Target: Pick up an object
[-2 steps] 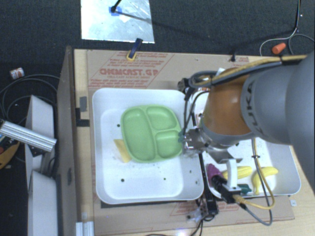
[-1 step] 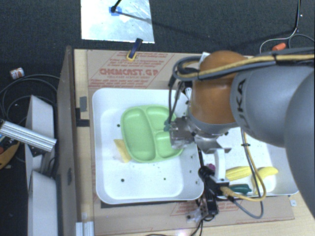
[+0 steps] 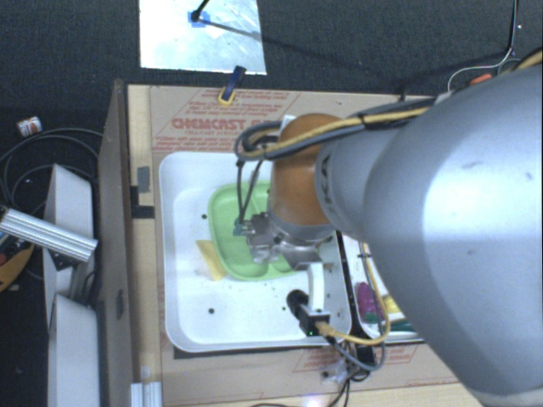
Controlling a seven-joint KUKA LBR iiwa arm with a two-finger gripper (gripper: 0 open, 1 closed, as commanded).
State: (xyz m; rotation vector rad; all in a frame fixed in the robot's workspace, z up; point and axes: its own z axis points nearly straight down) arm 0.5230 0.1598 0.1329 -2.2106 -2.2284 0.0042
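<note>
A light green bowl-like object [image 3: 231, 231] lies in the middle of the left white bin [image 3: 191, 312]. A pale yellow flat piece [image 3: 210, 259] rests just left of it on the bin floor. My gripper [image 3: 267, 246] hangs low over the green object's right part, under the orange wrist band [image 3: 297, 181]. The arm hides the fingertips. A purple object [image 3: 366, 300] and a yellowish strip lie in the right bin, mostly covered by the arm.
The large grey arm [image 3: 450, 227] covers the right bin and the right side of the view. A black cable end [image 3: 299, 305] dangles near the left bin's lower right corner. Cardboard [image 3: 212, 113] lines the bench behind the bins.
</note>
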